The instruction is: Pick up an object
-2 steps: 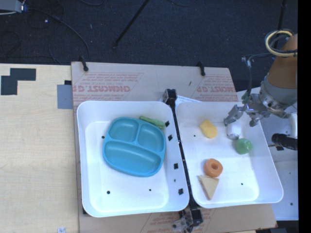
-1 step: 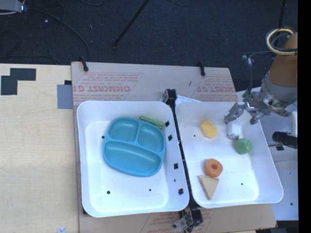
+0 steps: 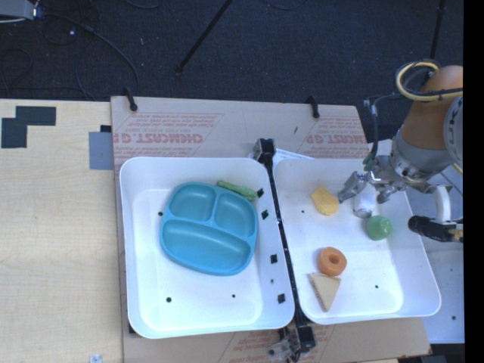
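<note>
My gripper [image 3: 368, 193] hangs over the far right part of the right bin [image 3: 414, 297], its fingers spread apart and open with nothing held. A green ball [image 3: 378, 227] lies just in front of it, and a yellow block [image 3: 325, 200] lies to its left. Closer to the front of this bin sit an orange ring [image 3: 331, 261] and a beige wedge [image 3: 325, 290].
The left bin [image 3: 144, 293] holds a blue divided plate [image 3: 208, 228] with a green item [image 3: 237, 190] at its far edge. A black divider [image 3: 276, 237] runs between the two bins. Cardboard [image 3: 189, 131] lies under the bins.
</note>
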Motion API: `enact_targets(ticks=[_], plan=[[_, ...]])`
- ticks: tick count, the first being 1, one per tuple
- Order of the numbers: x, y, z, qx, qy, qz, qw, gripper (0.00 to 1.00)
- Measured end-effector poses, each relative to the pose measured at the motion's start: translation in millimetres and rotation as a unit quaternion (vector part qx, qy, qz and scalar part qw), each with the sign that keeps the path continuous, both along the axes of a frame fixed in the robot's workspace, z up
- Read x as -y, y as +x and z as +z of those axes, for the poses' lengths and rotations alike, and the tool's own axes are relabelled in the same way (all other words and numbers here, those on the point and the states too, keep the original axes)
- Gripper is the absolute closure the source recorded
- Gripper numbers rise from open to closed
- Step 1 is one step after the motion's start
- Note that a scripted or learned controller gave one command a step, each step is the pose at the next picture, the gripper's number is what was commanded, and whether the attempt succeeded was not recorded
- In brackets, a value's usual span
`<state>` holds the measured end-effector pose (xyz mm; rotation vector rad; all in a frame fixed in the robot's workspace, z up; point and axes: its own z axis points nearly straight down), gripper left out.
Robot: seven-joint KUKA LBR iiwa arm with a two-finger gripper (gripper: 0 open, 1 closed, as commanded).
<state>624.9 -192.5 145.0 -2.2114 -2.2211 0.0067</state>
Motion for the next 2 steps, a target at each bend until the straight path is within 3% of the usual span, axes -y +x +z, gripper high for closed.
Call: enact_targets(ticks=[1,2], plan=[[2.3,3.9,-32.3,0.009,-0.0033,-0.001,1.0000,0.00],[4.4,5.2,-22.3,0.011,-0.0062,0.000,0.9999,1.00]])
